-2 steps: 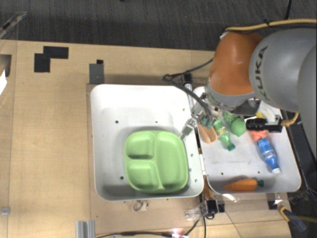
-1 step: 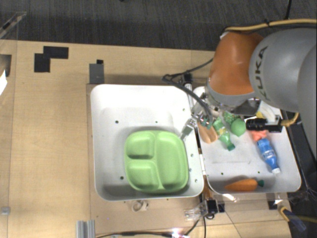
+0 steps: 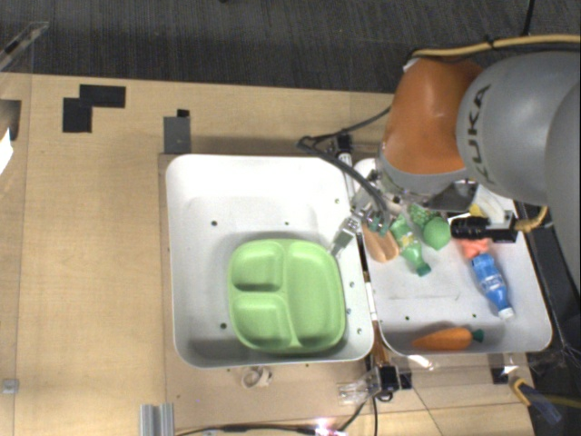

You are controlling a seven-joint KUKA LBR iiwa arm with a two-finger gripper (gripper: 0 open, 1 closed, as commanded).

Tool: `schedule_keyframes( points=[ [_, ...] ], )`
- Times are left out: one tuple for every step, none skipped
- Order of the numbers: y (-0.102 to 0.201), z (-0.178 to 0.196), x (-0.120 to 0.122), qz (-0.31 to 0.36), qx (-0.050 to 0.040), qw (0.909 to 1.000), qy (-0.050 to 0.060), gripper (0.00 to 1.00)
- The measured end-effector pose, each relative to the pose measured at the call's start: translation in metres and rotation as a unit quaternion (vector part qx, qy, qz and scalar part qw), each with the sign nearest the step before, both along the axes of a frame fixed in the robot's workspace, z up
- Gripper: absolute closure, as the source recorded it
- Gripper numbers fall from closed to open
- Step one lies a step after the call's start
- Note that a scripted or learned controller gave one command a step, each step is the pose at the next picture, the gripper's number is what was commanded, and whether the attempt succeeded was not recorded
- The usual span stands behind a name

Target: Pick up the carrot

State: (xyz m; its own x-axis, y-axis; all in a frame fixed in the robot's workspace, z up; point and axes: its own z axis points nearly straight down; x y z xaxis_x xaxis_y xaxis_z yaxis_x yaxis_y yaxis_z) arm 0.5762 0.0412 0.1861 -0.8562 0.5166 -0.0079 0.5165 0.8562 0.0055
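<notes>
You've got one readable marking: "KUKA" in dark letters on the arm's (image 3: 517,125) grey casing, running vertically, partly cropped. Nothing else legible.

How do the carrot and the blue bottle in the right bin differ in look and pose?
The carrot is orange with a green tip; the blue bottle is blue with a white cap end. The carrot lies roughly crosswise along the near wall of the right bin; the bottle lies slanted, farther up by the right side. The carrot looks thicker, the bottle slimmer. Both lie flat, apart from the end effector.
</notes>
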Motion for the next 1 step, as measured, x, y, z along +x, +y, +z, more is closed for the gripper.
schedule_keyframes(
  points=[
    [0.0000,0.0000,0.0000,0.000,0.0000,1.0000,0.000,0.00]
  ],
)
